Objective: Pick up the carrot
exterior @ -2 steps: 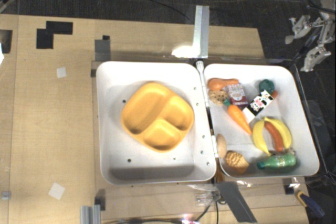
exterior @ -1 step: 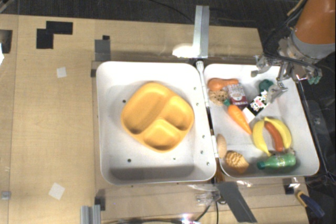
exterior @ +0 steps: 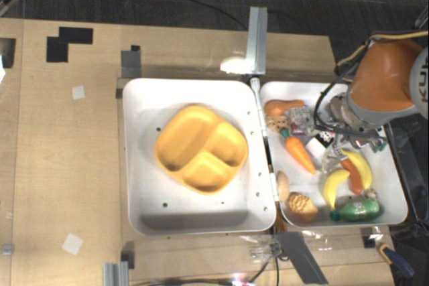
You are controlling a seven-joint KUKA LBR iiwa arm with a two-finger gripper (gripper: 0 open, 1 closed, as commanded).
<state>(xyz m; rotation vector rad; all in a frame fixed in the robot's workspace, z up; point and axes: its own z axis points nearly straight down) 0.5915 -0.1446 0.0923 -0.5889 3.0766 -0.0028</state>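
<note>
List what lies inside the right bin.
Right bin: carrot, bananas, green item, potato-like pieces along the left wall. The arm covers the upper right corner, so anything there is unseen.

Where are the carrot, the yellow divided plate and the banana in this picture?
carrot [exterior: 301, 154]: camera view, right bin, middle of its orange body.
yellow divided plate [exterior: 200, 147]: camera view, left bin, central ridge between compartments.
banana [exterior: 333, 187]: camera view, right bin, middle of the curved fruit.

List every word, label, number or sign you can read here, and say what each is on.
None can be read.
Arm: dark letter strokes at the frame edge, cut off, unreadable.
Carrot, bananas, yellow plate, bins: no markings visible.
Small items near the gripper: too blurred to tell.
</note>
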